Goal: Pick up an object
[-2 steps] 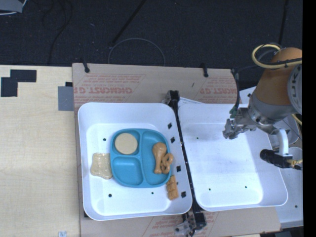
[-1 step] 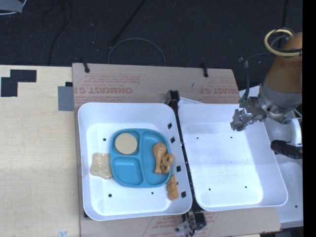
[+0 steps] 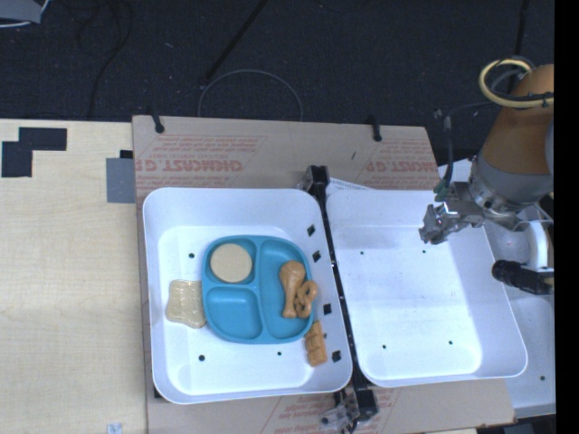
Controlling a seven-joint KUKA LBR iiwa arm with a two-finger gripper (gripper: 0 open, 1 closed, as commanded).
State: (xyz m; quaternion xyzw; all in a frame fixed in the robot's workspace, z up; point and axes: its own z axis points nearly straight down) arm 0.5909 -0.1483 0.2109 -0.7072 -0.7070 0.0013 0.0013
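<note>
Plainly, everything worth picking lay in the left bin, while the gripper hung over the upper right part of the right bin, well apart from all of it. A blue plate with three sections sat in the left bin; a round tan cookie rested in its upper left section, and a knobbly brown pretzel lay in the right section. A pale slice of bread sat on the bin floor, touching the plate's left edge, and a small brown stick lay just beside the plate's lower right corner. The view was too small and dark at the fingertips to tell how far apart they stood, and nothing could be made out between them. As a judgement, these looked like light toy foods, stiff rather than soft. The bread slice seemed the easiest target, flat on bare floor with its edges free, best pinched across its narrow width. The pretzel's bumps offered purchase but the plate's ridges crowded it.
</note>
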